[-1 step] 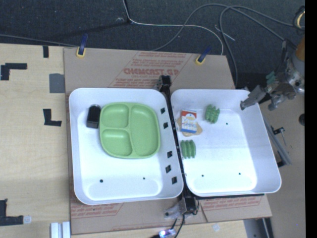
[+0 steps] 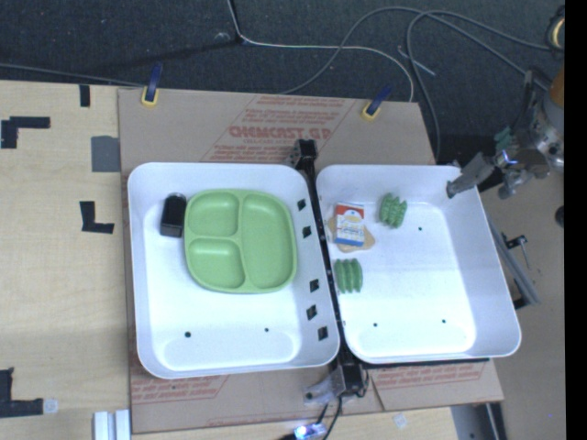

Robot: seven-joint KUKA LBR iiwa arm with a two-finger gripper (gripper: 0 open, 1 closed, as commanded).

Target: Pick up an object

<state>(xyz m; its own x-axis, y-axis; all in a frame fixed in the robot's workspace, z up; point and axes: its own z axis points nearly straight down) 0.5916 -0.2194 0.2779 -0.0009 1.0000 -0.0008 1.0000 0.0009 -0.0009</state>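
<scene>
**Jaws off to the right of the bins, state unreadable**

Jaws (image 2: 477, 177) sit at the far right of the camera view, just past the upper right corner of the right bin (image 2: 491, 287), above the desk rather than over the bin floor. Cannot tell from this angle whether they are released or clenched; nothing is visible between them. Grey arm hardware (image 2: 541, 140) runs off the right edge behind them.

Right bin contents, all in its left half:
- small card-like packet (image 2: 349, 225), white with red and blue print, lying flat near the divider between the bins
- green ridged piece (image 2: 393, 210) just to the right of the packet, apart from it
- second green ridged piece (image 2: 348, 275) below the packet, close to the divider

Every one of these lies well apart from the jaws.

Left bin (image 2: 151, 328) contents:
- light green plate (image 2: 242, 242) with three compartments, lying flat in the upper middle
- small black block (image 2: 172, 215) touching or just beside the plate's left rim; cannot tell which

Both bins rest on a brown cardboard sheet (image 2: 275, 126) on the desk. Thin cables (image 2: 385, 26) trail across the dark floor beyond
</scene>
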